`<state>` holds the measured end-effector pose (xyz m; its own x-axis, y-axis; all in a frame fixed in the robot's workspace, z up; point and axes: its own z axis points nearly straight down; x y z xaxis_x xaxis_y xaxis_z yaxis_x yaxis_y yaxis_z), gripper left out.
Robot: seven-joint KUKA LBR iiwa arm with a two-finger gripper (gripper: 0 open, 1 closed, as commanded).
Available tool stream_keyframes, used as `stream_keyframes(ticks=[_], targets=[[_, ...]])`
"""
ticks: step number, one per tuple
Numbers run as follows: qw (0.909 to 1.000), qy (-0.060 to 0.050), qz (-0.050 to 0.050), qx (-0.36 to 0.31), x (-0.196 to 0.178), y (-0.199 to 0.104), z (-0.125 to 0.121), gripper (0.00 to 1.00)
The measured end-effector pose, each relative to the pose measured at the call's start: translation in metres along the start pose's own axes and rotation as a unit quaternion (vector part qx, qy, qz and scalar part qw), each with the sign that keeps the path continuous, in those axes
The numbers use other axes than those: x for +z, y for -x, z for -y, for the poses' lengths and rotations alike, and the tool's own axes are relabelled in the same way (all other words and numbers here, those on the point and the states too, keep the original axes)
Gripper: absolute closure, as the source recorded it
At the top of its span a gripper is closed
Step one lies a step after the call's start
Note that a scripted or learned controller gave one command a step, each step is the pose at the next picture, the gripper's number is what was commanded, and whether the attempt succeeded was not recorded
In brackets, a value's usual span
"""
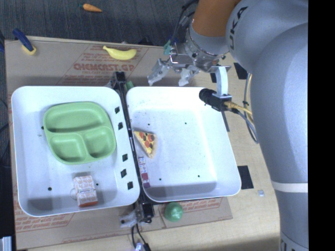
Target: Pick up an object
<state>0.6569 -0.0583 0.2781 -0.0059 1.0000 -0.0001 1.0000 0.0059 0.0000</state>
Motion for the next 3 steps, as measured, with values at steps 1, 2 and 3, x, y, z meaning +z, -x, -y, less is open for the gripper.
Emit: stream_keyframes(ticks=[1, 2, 3], targets=[[1.0000, -0.003, 0.000, 0.000, 0.088, 0.015, 0.001, 0.00], [1.0000, 0.000, 0.000, 0.001, 0.006, 0.039, 0.000, 0.00], [1.0000, -0.002, 0.000, 0.001, 0.024, 0.049, 0.001, 0.00]])
